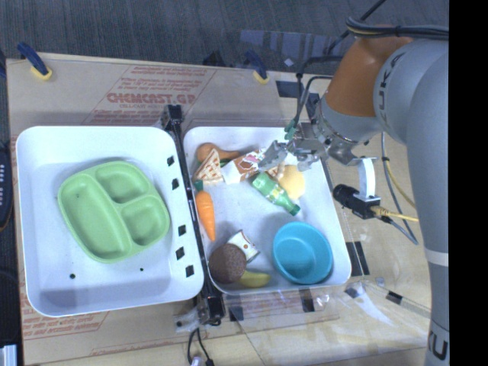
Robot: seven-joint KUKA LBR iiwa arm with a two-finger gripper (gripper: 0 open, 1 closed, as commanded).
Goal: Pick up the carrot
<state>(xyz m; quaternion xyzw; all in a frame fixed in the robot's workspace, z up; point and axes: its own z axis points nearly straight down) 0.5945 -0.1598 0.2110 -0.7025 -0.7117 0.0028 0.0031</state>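
Orange and tapered, the plastic carrot lies along the left wall of the right white bin, well apart from the hand, whose finger state cannot be told, above a green bottle.

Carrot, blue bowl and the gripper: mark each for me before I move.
carrot (205, 213), camera view, middle of its orange body.
blue bowl (303, 252), camera view, inner floor of the bowl.
gripper (293, 152), camera view, midway between its fingertips, above the right bin's upper clutter.
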